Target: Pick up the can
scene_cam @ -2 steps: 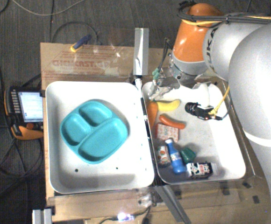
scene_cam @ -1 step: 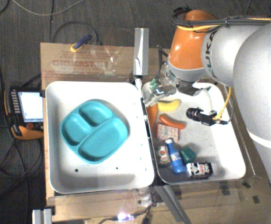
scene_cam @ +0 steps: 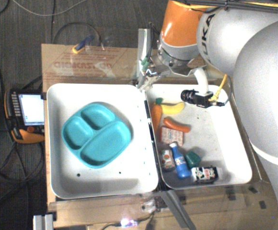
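The can (scene_cam: 167,160) is small, with a red and white label. It lies near the front left of the right bin (scene_cam: 225,143), beside a blue bottle (scene_cam: 179,161). My gripper (scene_cam: 145,78) hangs at the back, over the seam between the two bins, well away from the can. Nothing is visibly held in it. The grey arm with its orange band covers the back right corner of the view.
Around the can in the right bin lie a carrot (scene_cam: 156,117), a banana (scene_cam: 173,108), a sausage (scene_cam: 177,125), a packet (scene_cam: 170,136), a teal piece (scene_cam: 193,158) and a black and white item (scene_cam: 205,174). A teal divided plate (scene_cam: 97,134) sits in the left bin (scene_cam: 62,176).
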`<move>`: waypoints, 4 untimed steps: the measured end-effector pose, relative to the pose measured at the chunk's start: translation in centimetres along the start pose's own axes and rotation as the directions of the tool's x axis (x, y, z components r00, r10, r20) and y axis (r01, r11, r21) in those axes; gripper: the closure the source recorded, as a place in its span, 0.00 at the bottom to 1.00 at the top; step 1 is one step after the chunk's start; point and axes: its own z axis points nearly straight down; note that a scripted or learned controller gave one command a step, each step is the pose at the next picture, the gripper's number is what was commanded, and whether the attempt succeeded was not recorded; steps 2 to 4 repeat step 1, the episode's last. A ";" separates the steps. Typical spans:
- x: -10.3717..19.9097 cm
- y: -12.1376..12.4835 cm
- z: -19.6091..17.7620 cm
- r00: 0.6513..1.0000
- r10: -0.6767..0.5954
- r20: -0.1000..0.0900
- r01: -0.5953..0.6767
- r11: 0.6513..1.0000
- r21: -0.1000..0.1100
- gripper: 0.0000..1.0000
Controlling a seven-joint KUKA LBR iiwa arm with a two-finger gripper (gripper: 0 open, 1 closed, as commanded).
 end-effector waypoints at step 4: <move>-3.3 -1.6 -4.7 0.999 -0.034 0.001 0.034 0.999 0.000 1.00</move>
